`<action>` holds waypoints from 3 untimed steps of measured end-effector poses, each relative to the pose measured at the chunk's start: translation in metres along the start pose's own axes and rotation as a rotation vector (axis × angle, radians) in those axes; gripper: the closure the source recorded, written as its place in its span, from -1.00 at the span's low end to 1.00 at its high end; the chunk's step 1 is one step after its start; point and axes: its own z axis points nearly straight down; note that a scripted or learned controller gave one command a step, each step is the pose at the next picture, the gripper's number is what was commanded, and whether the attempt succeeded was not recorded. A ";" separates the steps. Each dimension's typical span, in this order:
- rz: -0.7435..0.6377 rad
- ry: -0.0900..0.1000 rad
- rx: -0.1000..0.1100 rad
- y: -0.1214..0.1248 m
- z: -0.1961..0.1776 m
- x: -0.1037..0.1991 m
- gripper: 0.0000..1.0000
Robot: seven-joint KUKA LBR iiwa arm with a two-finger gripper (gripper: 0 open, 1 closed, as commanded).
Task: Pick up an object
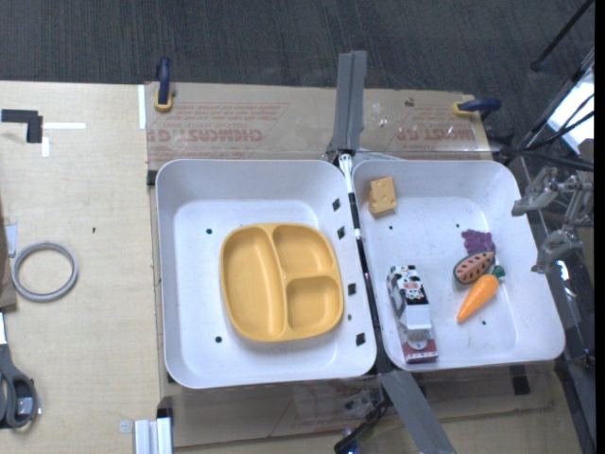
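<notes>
The left bin (180,253) holds a yellow divided plate (284,282) lying flat in its middle. The right bin (529,339) holds several small items. A tan cheese-like block (382,196) lies at its far left corner. A cow-patterned carton with a red end (412,318) lies along the left wall near the front. Toward the right sit a purple grape bunch (477,241), a brown and red oval toy (474,267) just below it, and an orange carrot (477,297) tilted beside that.
A grey tape roll (43,270) and scissors (14,395) lie on the wooden bench at the left. Clamps (164,85) hold the cardboard behind the bins. Metal framework (553,218) stands just past the right bin's right wall.
</notes>
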 end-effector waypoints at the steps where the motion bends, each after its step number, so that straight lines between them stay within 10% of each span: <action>1: 0.071 0.001 0.000 -0.022 0.122 0.018 -1.00; 2: 0.455 -0.001 0.001 0.029 0.194 -0.052 -1.00; 3: 0.603 -0.003 0.001 0.069 0.177 -0.106 -1.00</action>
